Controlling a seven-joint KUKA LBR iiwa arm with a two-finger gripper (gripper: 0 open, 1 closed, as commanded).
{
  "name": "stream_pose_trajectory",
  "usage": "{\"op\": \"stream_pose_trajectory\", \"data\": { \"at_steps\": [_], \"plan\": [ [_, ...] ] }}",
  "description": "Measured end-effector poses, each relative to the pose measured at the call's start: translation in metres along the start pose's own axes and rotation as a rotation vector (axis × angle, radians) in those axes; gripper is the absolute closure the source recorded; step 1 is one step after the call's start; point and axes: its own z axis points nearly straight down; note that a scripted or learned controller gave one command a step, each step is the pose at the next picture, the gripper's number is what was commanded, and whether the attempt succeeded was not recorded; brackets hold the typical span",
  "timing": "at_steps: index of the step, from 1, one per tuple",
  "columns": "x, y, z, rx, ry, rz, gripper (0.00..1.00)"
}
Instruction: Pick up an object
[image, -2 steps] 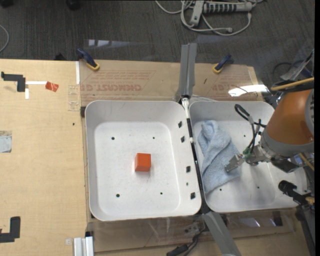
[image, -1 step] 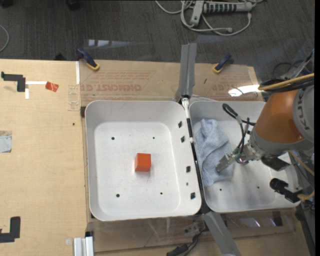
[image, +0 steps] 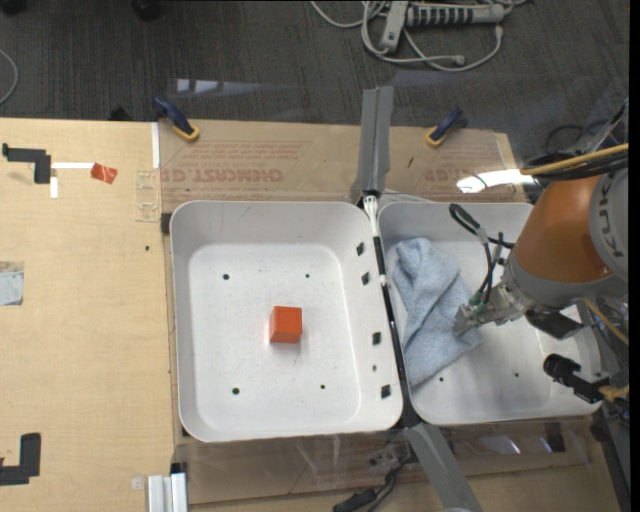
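My gripper (image: 470, 318) is down in the right bin (image: 520, 395), tip at the right edge of the blue-grey cloth (image: 425, 305). Can't tell how my jaws stand; the tip is too small and blurred against the cloth, and I can't tell if I'm touching it or pinching it. Cables run up from the tip to my orange band (image: 565, 232), which sits above the right bin's right half.

The cloth lies crumpled in the right bin's left half, against the wall it shares with the left bin (image: 190, 330). The red block (image: 286, 325) rests alone near the middle of the left bin, well apart from my tip. Both bins are shallow, white, side by side, touching along a grey divider.

Left of the left bin: pale wooden bench top (image: 80, 330) with black brackets and a small red tag (image: 103, 173) near its far edge. Behind the bins: brown cardboard sheet (image: 270, 165) held by two blue-and-yellow clamps. Beyond that, dark carpet floor (image: 250, 50) with a white power strip (image: 450, 14) and loose cords.
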Motion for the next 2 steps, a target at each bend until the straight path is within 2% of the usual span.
{"op": "stream_pose_trajectory", "data": {
  "at_steps": [1,2],
  "plan": [
    [-0.006,0.056,0.008,-0.001,-0.002,0.062,1.0],
    [0.038,0.127,-0.092,0.0,-0.003,0.14,1.0]
  ]
}}
